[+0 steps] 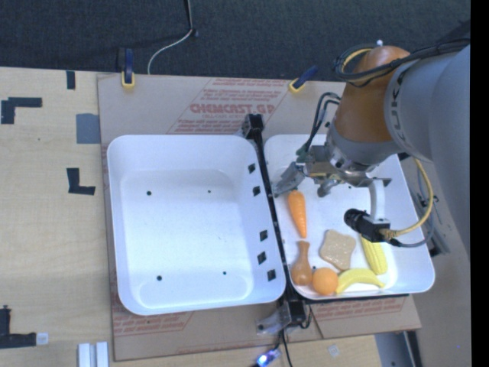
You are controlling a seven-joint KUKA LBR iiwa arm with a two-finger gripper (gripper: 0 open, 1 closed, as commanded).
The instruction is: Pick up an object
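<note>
The grey arm with its orange band reaches in from the right over the right bin, and its pincer hangs low above that bin's upper left part, fingers spread apart with nothing between them. Just below the pincer lies a carrot, pointing lengthwise down the bin near the divider between the two bins. Further toward the near edge sit a slice of bread, an orange, a banana, a corn cob and a small tan gourd, clustered close together. The left bin rests beside it on the worktop.
</note>
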